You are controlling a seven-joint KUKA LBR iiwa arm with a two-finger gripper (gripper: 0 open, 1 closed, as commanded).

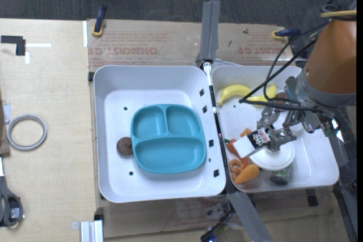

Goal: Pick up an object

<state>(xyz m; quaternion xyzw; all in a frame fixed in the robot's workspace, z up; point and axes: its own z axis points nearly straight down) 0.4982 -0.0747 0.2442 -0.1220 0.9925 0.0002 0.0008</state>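
Several items crowd the right bin: tool sits low over white lid and card; grip state unclear, may snag neighbours or slip.

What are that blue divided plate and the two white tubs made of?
The blue divided plate looks like moulded plastic, smooth and matte: even colour, rounded ridges. The left tub and the right tub look like thin white plastic with a slight sheen, though coated metal can't be excluded.
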